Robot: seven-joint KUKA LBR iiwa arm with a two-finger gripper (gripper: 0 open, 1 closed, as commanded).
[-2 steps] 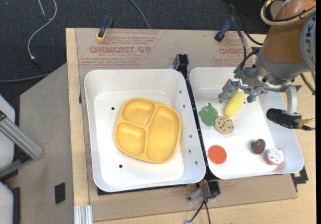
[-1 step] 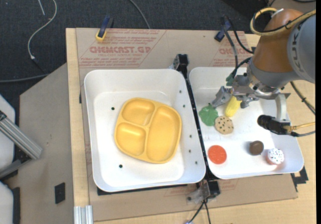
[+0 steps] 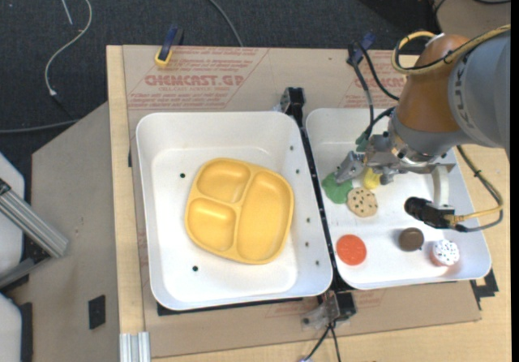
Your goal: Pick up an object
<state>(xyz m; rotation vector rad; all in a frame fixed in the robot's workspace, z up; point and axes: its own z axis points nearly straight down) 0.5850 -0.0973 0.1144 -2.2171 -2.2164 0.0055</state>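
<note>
My gripper (image 3: 369, 174) hangs low over the far left part of the right bin (image 3: 478, 259), open, its fingers (image 3: 350, 170) spread. A small yellow piece (image 3: 371, 180) shows between and below the fingers; I cannot tell if they touch it. A green item (image 3: 333, 187) lies just left of the gripper by the bin's left wall. A speckled cookie (image 3: 362, 203) lies right in front of it. Nearer the front lie an orange disc (image 3: 351, 250), a brown ball (image 3: 411, 239) and a white dotted piece (image 3: 445, 252).
The left bin (image 3: 154, 149) holds a yellow divided plate (image 3: 240, 210) at its middle. The arm (image 3: 454, 92) comes in over the right bin's far right corner. Cardboard lies under both bins.
</note>
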